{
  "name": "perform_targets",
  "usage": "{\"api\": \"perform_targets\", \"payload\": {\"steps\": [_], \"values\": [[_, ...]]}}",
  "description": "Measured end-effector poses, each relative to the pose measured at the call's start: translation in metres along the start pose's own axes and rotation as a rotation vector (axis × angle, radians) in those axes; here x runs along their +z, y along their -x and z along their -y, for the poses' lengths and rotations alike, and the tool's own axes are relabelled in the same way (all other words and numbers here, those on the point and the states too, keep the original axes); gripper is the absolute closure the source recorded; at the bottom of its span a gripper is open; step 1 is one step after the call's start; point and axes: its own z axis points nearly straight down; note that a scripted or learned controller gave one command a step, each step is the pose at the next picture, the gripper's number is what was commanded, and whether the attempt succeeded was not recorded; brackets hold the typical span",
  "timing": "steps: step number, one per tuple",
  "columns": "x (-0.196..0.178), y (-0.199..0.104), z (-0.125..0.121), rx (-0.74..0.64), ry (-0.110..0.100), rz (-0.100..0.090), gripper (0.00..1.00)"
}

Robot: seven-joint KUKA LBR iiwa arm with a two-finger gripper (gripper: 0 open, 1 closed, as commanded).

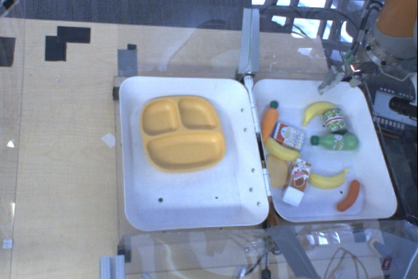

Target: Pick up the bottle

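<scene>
Claw point(337, 78) hung at the upper right of the frame, over the top rim of the right bin point(385, 206), below the orange-banded arm point(398, 6). Impossible to tell whether open or closed; nothing seen between its tips. Well apart from the target.

Green bottle point(336, 141) lay on its side right of centre in that bin, long axis running nearly left to right across the frame, dark cap end pointing left, fatter end toward the right wall. Just above it, touching or nearly so, a small green-labelled can point(334, 119), with a banana point(316, 110) curving beyond. Left of the cap, a red and white carton point(288, 136); below, a second banana point(328, 179) and a sausage point(348, 195).

Likely trouble: crowding. Descent a little high in the frame probably lands on the can instead. Closing along the long axis rather than across it risks the round body rolling or squirting out.
</scene>
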Motion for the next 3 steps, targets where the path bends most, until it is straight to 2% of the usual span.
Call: {"api": "perform_targets", "payload": {"steps": [1,2,3], "values": [[0.106,0.01,0.048,0.17,-0.001,-0.001,0.0],[0.113,0.003,0.083,0.169,0.0,-0.001,0.0],[0.1,0.002,0.079,0.167,0.009,0.0,1.0]]}}
